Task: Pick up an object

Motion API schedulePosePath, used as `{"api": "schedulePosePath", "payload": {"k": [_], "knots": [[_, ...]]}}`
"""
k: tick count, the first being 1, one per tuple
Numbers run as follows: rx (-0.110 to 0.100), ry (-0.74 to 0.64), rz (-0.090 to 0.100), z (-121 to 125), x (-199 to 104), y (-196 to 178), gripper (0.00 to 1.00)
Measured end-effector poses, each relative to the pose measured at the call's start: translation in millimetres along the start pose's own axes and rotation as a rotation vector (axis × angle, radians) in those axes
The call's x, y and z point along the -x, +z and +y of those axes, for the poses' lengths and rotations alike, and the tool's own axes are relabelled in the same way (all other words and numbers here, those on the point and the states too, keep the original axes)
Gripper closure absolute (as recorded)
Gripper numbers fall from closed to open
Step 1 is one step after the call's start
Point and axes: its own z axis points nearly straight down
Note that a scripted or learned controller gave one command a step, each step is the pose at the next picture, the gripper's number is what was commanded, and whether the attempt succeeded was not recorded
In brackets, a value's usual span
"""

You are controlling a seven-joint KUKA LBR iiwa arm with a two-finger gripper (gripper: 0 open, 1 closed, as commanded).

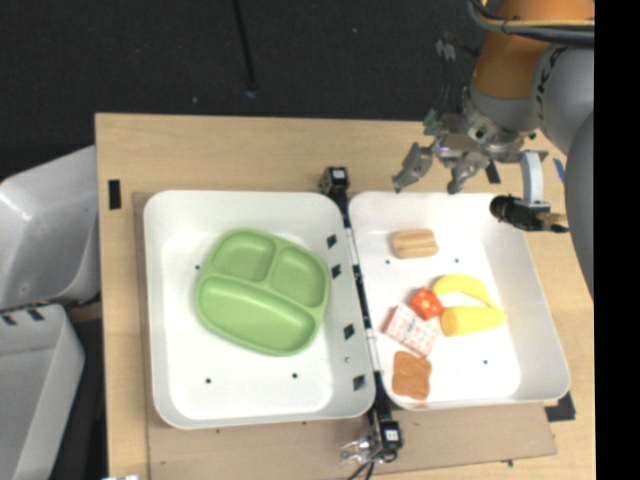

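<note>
My gripper (433, 175) hangs over the far rim of the right bin (520, 353), its two fingers spread open with nothing between them. Below it in that bin lies a tan bread roll (413, 243). Further toward the front sit a yellow banana (463, 287), a yellow-orange wedge (472, 319), a small red piece (426, 303), a red-and-white checked packet (410, 330) and a brown toast slice (411, 375).
The left bin (170, 368) holds a green divided plate (263, 290). Black clips run along the seam between the bins (352, 298). The wooden bench (120, 158) surrounds both bins.
</note>
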Motion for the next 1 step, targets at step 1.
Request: {"api": "schedulePosePath", "payload": {"k": [1], "knots": [[0.015, -0.002, -0.001, 2.3, -0.2, -9.2, 0.00]]}}
